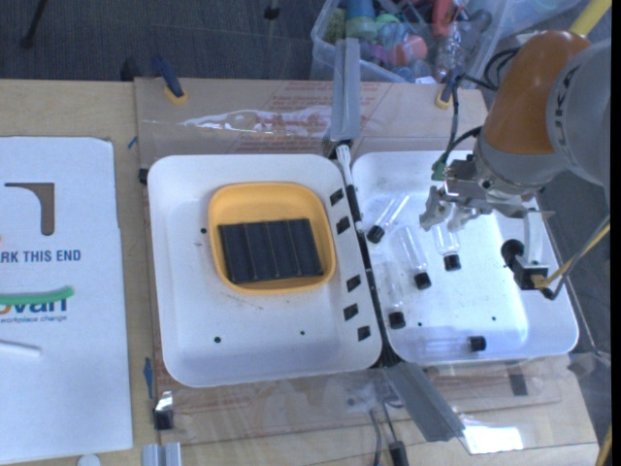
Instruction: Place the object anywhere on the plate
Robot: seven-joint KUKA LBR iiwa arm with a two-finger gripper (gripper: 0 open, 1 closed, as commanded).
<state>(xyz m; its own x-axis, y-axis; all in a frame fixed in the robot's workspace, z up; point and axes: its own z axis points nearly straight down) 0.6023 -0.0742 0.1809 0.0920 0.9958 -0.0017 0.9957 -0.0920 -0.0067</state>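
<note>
A dark grey ribbed slab point(270, 249) lies flat in the yellow plate point(272, 200), which sits in the left white bin point(184, 328). My gripper point(443, 216) hangs over the right white bin point(543, 333), well to the right of the plate and apart from the slab. It is open, with nothing between its fingers. The orange band of the arm point(529, 95) rises above it at the upper right.
Small black pieces point(421, 281) lie scattered on the right bin's floor, with another point(476, 344) near its front. A row of black tabs point(351, 283) runs along the divider between the bins. A printed white sheet point(58, 289) covers the bench at left; a clear tub of toys point(408, 17) stands behind.
</note>
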